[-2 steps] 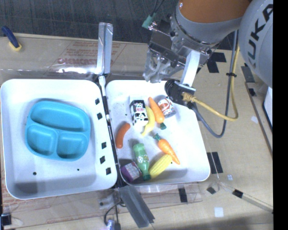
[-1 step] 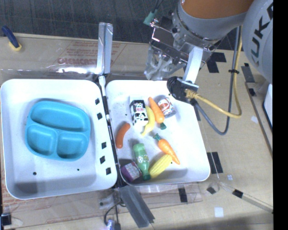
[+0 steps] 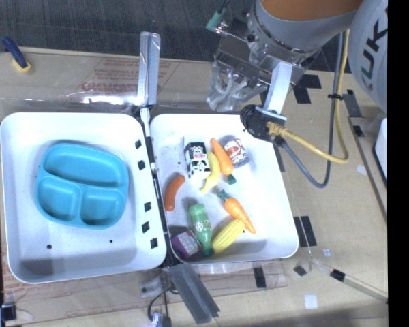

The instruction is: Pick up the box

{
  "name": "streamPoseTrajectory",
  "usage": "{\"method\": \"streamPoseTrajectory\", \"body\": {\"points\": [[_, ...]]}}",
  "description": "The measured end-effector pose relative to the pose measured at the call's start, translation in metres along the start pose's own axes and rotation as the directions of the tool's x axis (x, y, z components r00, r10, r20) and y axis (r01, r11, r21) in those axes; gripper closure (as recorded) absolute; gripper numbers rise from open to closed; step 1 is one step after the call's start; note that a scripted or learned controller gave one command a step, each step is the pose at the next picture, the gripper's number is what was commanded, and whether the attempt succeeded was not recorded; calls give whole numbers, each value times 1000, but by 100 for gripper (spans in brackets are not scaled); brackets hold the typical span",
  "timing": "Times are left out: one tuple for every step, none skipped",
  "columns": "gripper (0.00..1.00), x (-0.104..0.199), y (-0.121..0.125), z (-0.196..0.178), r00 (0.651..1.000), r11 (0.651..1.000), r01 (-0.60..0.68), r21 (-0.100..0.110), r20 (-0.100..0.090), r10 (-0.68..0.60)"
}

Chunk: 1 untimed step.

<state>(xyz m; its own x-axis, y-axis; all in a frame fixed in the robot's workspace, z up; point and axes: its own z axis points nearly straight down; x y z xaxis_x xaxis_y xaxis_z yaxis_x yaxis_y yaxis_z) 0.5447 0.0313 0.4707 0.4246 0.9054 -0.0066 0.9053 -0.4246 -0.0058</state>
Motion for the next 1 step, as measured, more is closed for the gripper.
{"method": "streamPoseTrajectory", "body": {"points": [[100, 127, -51, 29, 966, 966, 259, -2, -2, -259]]}}
